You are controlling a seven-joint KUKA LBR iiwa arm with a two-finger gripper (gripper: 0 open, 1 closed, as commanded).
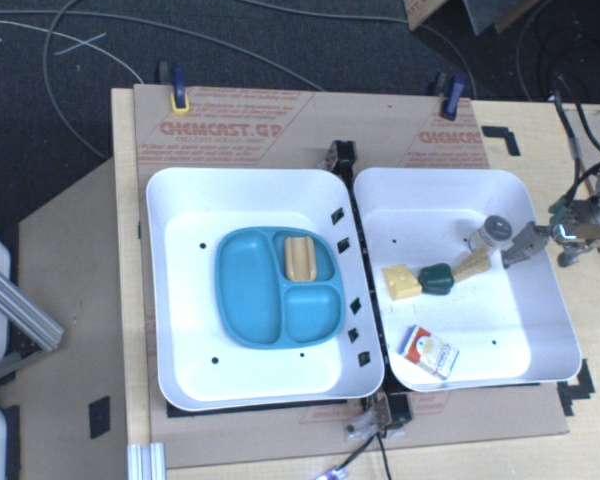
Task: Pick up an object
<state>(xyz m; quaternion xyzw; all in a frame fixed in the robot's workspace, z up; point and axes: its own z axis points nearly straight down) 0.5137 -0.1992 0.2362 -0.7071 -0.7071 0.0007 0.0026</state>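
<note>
White plastic bins, two of them, sit edge to edge on a brown paper-faced board (280,118) clamped at its far edge, presumably so nothing shifts under the arm. Red print on that board reads "CHEMCAST GP".

Landmark: the blue moulded three-compartment plate (255,293), central in the left bin (180,368). A tan rectangular block (300,258) lies in its upper right compartment.

All loose candidates lie right of the plate, across the seam in the right bin (540,338):
- Nearest the plate is a yellow spongy block (401,282), touching a dark green rounded piece (437,279).
- A tan stick-like piece (473,263) runs on from the green piece, away from the plate.
- Farther off is a grey round-topped item (496,230).
- A small red-and-white printed packet (427,352) lies apart, near the front wall. Its lettering is too small to read.

The gripper (528,244) sits low at the far side of that bin from the plate, just beside the grey item and the stick's end. Whether it is open or closed, I cannot tell. Nothing is seen held. In my judgement the pick is not yet achieved, and the grey item or stick is the likely target.
</note>
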